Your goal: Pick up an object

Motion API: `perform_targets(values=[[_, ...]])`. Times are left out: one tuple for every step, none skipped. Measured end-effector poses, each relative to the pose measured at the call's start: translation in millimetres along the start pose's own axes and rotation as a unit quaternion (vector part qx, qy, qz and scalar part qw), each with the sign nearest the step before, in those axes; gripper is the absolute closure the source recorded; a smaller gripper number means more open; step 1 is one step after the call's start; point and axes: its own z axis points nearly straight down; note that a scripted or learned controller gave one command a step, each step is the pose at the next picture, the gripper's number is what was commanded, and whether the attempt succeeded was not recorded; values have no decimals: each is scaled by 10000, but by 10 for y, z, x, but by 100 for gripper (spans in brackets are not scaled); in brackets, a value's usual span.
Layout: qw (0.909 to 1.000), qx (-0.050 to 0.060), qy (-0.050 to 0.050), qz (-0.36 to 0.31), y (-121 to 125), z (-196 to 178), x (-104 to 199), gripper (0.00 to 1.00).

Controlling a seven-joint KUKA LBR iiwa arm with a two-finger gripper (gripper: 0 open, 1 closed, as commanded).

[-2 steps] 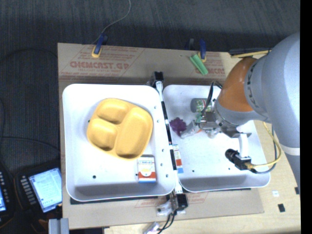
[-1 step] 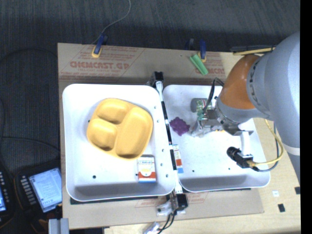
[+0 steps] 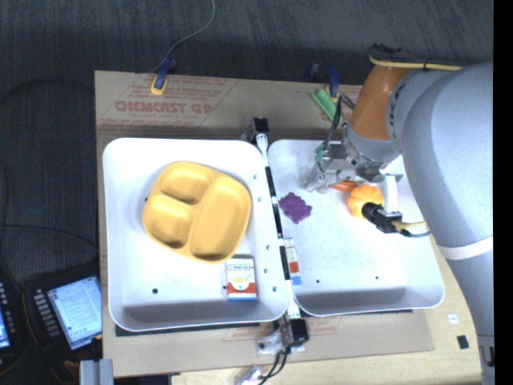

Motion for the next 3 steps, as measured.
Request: perform_targets(values=[[10000,5,0,-3,-6,14,5,0],[10000,-3,-10,7,-401,5,137,0],[10000,34,7,4,27,22,-287,0]])
